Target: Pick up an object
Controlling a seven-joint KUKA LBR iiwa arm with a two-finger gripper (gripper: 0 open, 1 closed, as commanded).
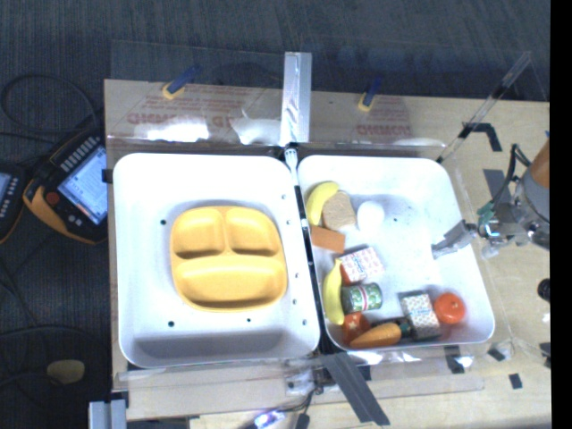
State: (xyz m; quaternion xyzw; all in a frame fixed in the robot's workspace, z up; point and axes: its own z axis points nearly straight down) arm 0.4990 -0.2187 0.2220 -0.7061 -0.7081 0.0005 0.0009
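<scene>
1. White plastic bins sit side by side: the left bin [125, 266] holds a yellow moulded compartment tray [229, 255], and the right bin [420, 181] holds the small items.
2. Those items crowd the right bin's left and near sides: a yellow banana [318, 200], a white egg-shaped ball [370, 214], a small red-and-white carton [361, 264], a green-labelled can [362, 297], an orange carrot [378, 333] and a round red-orange tomato [450, 308].
3. The grey two-finger gripper [451, 241] hangs at the right bin's right edge, above bare floor and apart from every item; whether its jaws are spread or closed cannot be told.
4. Judged from this, the approach step is in hand and nothing is held.
5. Next, the arm would need to choose a target, perhaps the tomato nearby, centre over it, then descend.
</scene>
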